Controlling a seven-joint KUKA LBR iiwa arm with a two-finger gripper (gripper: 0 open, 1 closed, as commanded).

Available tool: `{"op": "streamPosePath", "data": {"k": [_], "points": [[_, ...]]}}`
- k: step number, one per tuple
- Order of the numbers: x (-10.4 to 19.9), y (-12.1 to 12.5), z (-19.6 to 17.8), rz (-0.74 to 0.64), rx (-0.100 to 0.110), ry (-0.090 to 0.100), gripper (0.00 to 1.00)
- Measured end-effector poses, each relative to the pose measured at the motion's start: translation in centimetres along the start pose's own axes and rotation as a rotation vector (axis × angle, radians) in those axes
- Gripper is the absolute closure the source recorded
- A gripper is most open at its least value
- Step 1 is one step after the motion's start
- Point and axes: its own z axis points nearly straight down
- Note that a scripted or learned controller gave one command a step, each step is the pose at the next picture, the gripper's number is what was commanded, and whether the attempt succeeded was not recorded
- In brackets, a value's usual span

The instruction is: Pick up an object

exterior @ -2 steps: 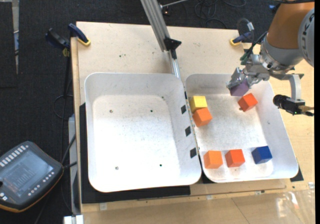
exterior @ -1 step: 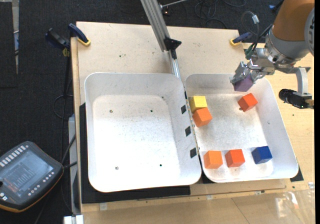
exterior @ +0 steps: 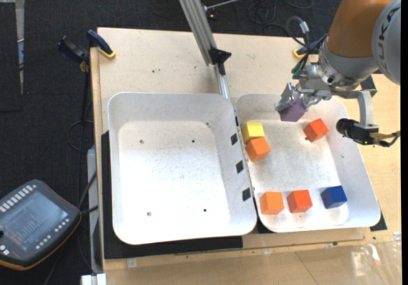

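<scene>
Camera view has my claw (exterior: pixel 292 106) over the right bin's (exterior: pixel 357 169) far end, fingers clamped on a purple block (exterior: pixel 293 111) lifted off the floor. Below lie a yellow cube (exterior: pixel 253 130) touching an orange cube (exterior: pixel 257 148), a red-orange block (exterior: pixel 315 130), and a near row: orange (exterior: pixel 272 202), red (exterior: pixel 299 201), blue (exterior: pixel 333 196).

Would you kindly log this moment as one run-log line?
end effector: raised over right bin, purple block between fingers | other blocks in right bin: yellow, four orange, blue | left bin: no blocks
</scene>
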Motion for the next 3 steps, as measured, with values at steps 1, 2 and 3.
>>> {"op": "streamPosePath", "data": {"k": [1, 2, 3], "points": [[5.5, -1.6, -0.6, -0.001, 0.001, 0.0, 1.0], [10.4, -2.7, -1.0, 0.005, 0.001, -0.002, 1.0], [15.4, -4.3, -0.9, 0.0, 0.003, 0.0, 1.0]]}}
